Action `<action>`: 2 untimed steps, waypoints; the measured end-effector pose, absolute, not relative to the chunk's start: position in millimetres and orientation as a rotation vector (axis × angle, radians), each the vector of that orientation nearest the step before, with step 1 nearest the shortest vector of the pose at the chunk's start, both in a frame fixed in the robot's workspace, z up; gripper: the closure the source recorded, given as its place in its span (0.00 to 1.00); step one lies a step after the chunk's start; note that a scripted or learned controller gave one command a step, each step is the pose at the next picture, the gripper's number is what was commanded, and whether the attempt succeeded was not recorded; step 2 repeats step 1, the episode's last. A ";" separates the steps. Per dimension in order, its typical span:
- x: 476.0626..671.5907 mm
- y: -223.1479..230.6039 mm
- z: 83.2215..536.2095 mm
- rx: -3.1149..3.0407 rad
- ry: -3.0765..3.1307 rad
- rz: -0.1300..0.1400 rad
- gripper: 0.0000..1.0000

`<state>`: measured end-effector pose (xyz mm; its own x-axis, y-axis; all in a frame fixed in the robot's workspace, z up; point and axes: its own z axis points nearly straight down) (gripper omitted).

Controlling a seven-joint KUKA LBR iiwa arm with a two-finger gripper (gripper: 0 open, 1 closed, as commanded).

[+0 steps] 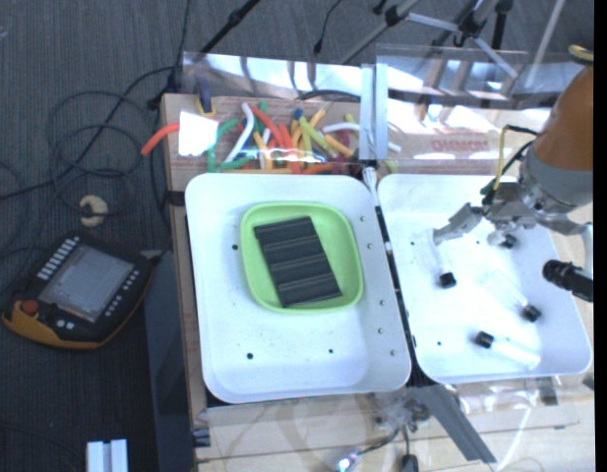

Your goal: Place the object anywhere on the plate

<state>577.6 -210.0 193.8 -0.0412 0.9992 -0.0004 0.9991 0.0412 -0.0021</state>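
A green plate (252,232) lies in the left bin (283,362). A dark ridged rectangular block (297,260) rests flat on the plate's middle. My gripper (483,223) hangs over the back part of the right bin (451,362), far to the right of the plate. Nothing shows in its grasp. Several clear vials with black caps lie in the right bin below it: one (447,279) near the bin's left side, one (530,312) further right and one (483,339) near the front.
A strip of coloured tubes and cables (283,136) runs behind the bins. A teach pendant (82,288) lies on the floor to the left. A clear upright divider (374,116) stands behind the gap between the bins.
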 end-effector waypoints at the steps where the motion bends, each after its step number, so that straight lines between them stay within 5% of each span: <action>1: 611.2 -222.6 220.0 -2.205 -2.237 0.003 0.00; 2: 611.2 -222.6 220.0 -2.205 -2.237 0.003 0.00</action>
